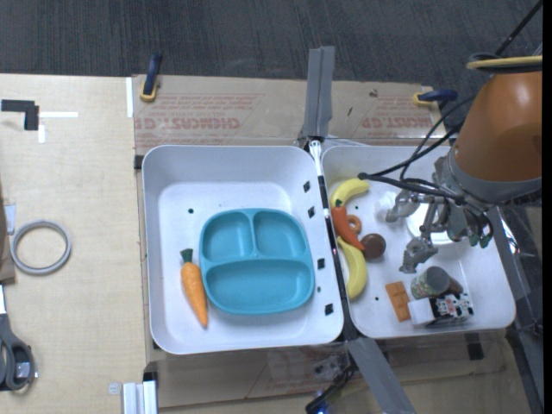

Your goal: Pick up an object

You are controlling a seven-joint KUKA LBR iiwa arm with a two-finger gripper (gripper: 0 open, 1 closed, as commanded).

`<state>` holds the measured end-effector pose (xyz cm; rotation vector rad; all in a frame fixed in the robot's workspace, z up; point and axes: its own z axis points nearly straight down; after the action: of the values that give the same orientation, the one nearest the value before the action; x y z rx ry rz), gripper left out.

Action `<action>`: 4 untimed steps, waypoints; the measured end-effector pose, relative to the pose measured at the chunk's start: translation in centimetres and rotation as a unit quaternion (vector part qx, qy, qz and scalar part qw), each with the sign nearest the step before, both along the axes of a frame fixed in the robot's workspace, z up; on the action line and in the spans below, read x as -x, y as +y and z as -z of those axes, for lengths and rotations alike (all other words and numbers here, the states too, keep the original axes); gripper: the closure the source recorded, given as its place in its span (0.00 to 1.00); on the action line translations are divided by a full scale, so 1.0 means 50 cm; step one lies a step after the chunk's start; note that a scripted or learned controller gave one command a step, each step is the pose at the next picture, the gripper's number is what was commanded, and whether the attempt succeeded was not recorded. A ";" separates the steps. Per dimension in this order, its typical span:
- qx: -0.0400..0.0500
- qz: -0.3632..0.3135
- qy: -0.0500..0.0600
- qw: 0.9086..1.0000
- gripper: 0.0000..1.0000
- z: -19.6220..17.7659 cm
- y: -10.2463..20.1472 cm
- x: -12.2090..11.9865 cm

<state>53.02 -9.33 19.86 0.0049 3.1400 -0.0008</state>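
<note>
My gripper (409, 231) hangs over the middle of the right bin (483, 317), below the orange band of the arm. Its two grey fingers (418, 253) stand apart, open, with only white bin floor between them. To its left lie a yellow banana (352, 266), a second banana (347, 191), an orange curved piece (346, 225) and a small brown ball (373, 246). Just below the gripper sit a grey round piece (434, 278), a white-and-black item (442, 307) and a small orange block (397, 300). None of them touches the fingers.
The left bin (164, 317) holds a blue divided plate (256, 261) and a carrot (194, 288) beside it. A grey divider post (318, 93) stands between the bins at the back. A tape roll (39, 246) lies on the bench at far left.
</note>
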 end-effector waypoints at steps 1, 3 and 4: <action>0.000 0.040 0.000 0.999 0.00 0.214 -0.007 0.074; 0.000 0.201 -0.002 0.980 0.00 0.209 -0.061 -0.244; 0.000 0.205 -0.003 0.979 0.00 0.096 -0.257 -0.205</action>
<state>63.27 -22.20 15.05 0.6490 3.0671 -0.0020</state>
